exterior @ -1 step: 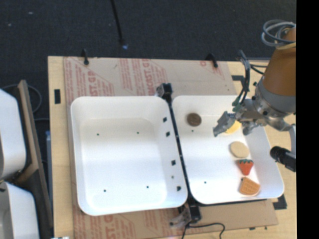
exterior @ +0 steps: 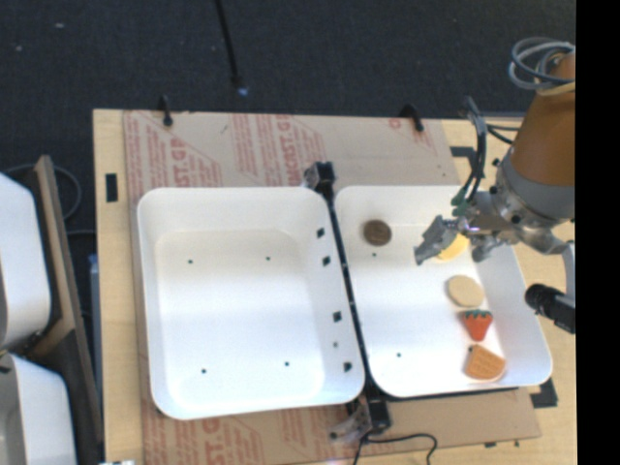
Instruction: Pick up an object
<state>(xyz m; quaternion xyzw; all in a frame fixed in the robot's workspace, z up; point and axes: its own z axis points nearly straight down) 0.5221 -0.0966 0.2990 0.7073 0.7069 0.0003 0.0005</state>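
Orange wedge-shaped toy (exterior: 483,362) nearest camera, right white bin (exterior: 407,368); red strawberry toy (exterior: 477,325), tan oval (exterior: 465,291) toward 12 o'clock. Gripper (exterior: 438,245) over yellow piece (exterior: 450,249), finger spacing unclear. Brown disc (exterior: 377,232) at gripper's 9 o'clock.

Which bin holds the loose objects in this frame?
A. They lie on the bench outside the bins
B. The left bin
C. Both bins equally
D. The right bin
D. The brown disc, yellow piece, tan oval, red piece and orange piece all lie inside the right bin, where the pincer hovers.
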